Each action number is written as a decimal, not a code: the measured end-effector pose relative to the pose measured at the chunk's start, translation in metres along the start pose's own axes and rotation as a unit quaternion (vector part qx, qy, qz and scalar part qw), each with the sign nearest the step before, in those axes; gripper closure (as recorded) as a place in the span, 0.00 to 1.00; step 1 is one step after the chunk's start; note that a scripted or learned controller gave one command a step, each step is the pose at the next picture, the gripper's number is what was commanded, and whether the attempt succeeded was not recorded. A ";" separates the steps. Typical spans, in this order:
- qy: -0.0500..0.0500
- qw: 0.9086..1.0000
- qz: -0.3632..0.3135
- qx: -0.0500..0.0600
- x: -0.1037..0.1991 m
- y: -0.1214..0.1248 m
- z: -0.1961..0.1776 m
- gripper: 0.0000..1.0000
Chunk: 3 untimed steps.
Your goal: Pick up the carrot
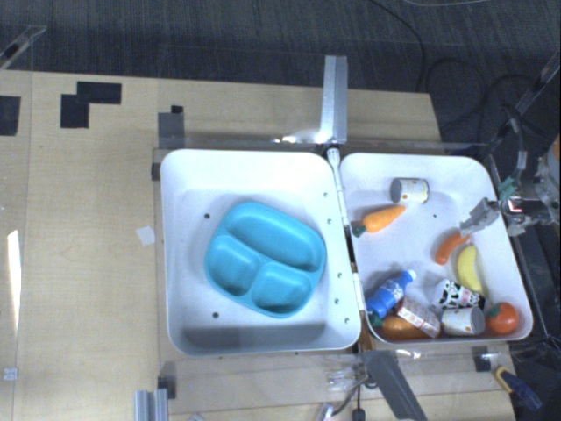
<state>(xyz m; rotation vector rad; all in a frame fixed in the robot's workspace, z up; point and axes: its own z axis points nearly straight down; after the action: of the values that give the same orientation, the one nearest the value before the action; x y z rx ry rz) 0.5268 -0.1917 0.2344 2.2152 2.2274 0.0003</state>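
The carrot [383,219], orange with a small green stem end pointing left, lies on its side in the upper left part of the right bin [419,167], close to the divider. My gripper [479,217] hangs over the right side of that bin, well to the right of the carrot and apart from it, just above a short orange piece [448,247]. Nothing shows in its grasp.
Around the carrot lie a small tin [409,190] just above it, a banana [470,268], a blue bottle [388,292], a cow-patterned cup [457,296] and a tomato [503,318]. The left bin [188,235] holds a blue divided plate [266,258].
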 end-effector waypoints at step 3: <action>0.000 0.999 -0.039 -0.002 0.122 0.126 0.049 0.00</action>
<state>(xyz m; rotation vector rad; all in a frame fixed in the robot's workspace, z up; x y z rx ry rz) 0.6522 -0.0687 0.1856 2.1254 2.3093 0.0028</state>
